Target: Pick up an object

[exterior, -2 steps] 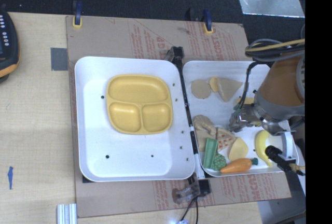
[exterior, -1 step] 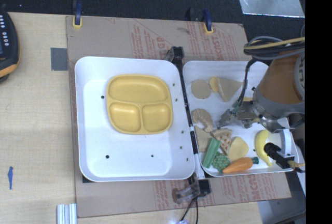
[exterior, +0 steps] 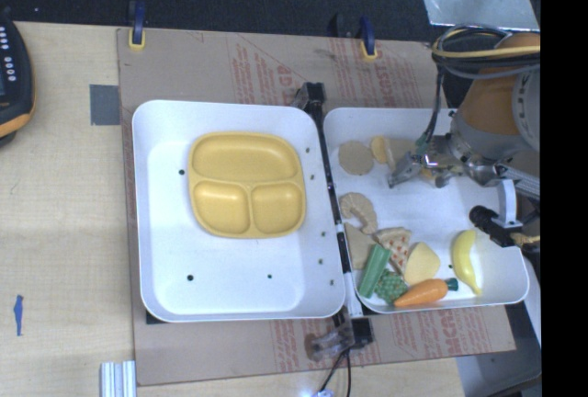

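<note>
The right bin (exterior: 487, 289) holds several toy foods. A tan round piece (exterior: 356, 158) and a small yellow piece (exterior: 381, 150) lie at its far left. A curled beige piece (exterior: 358, 211) sits below them. Near the front are a pizza slice (exterior: 395, 246), a green stick (exterior: 374, 268), a broccoli bit (exterior: 390, 285), a carrot (exterior: 423, 292), a pale yellow wedge (exterior: 423, 262) and a yellow banana-like fruit (exterior: 467, 259). My gripper (exterior: 410, 169) hangs low over the bin's upper middle, just right of the small yellow piece. I see nothing held in it.
The left bin (exterior: 165, 285) carries a yellow three-part plate (exterior: 246, 182). The arm's grey and orange body (exterior: 496, 110) covers the right bin's far right corner. A black handset (exterior: 11, 73) lies at the bench's left edge. Blue clamps (exterior: 367, 37) hold the cardboard at the back.
</note>
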`<action>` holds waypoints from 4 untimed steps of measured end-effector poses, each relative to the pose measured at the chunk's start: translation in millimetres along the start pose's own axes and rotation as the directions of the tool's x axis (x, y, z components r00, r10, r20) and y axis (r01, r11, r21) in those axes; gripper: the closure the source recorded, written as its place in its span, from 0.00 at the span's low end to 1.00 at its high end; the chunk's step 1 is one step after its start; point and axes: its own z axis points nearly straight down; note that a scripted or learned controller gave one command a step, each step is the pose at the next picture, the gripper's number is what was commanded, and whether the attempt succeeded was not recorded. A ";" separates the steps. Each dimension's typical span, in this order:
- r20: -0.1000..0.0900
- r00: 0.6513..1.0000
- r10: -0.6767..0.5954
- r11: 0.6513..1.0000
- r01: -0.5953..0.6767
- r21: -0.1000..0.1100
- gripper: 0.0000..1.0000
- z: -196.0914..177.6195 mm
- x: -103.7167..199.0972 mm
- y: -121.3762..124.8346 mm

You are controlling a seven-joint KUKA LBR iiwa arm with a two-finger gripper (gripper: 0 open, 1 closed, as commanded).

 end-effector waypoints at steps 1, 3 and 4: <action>-0.004 1.000 0.008 1.000 -0.008 0.013 0.00 1.2 -46.2 -75.8; 0.000 1.000 -0.001 1.000 0.001 0.001 0.00 0.2 -42.8 56.7; -0.003 1.000 0.000 1.000 0.000 0.009 0.00 0.8 -28.8 53.5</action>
